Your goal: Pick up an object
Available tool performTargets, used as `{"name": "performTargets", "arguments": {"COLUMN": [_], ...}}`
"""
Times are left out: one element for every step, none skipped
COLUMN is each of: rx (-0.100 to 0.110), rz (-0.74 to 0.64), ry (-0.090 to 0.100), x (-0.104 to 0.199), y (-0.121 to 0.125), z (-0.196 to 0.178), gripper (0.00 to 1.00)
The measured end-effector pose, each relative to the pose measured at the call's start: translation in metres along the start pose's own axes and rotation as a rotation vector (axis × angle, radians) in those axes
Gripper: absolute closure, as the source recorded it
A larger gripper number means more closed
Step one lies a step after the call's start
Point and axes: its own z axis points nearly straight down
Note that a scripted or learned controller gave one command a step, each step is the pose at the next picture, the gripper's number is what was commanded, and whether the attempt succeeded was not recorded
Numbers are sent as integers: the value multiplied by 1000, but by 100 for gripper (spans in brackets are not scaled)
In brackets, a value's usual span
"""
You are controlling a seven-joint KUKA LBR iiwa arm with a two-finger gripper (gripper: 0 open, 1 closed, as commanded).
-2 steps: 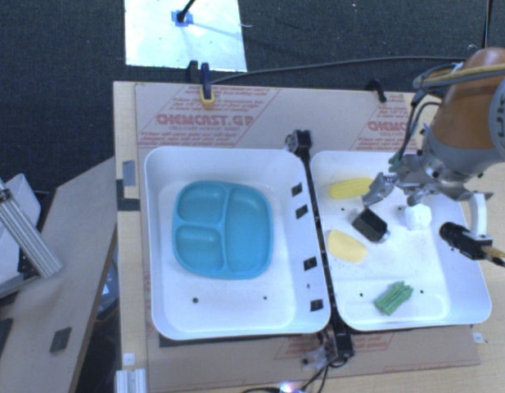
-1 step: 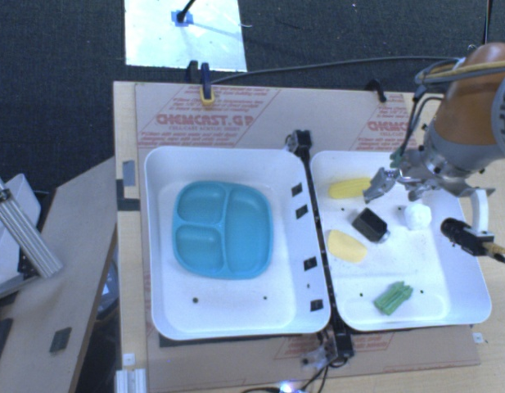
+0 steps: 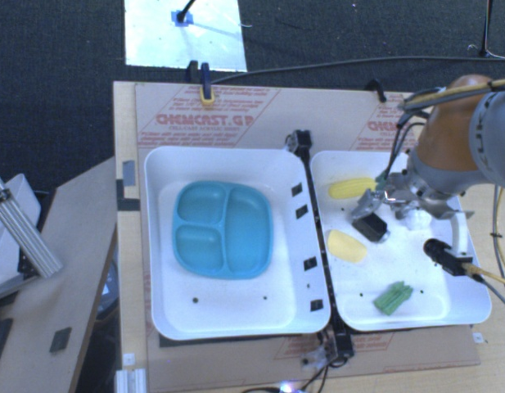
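End effector [image 3: 371,219] low, just above yellow piece [image 3: 347,246], apart.

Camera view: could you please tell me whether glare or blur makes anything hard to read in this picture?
Camera view: light is even and fairly soft; the pale sheet on the dark floor is washed out by glare; the blue divided plate and green object read clearly; the pincer is small and dark, its detail hard to resolve.

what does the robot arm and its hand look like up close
The arm is bulky and rounded, grey with an orange band above the wrist. Thin cables run along it near the top. The hand is small, dark and metallic, with blocky black fingers.
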Motion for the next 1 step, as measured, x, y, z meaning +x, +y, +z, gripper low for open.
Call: {"name": "performTargets", "arguments": {"rx": [-1], "rz": [0], "ry": [0], "x": [0], "y": [0], "z": [52], "gripper": [0]}}
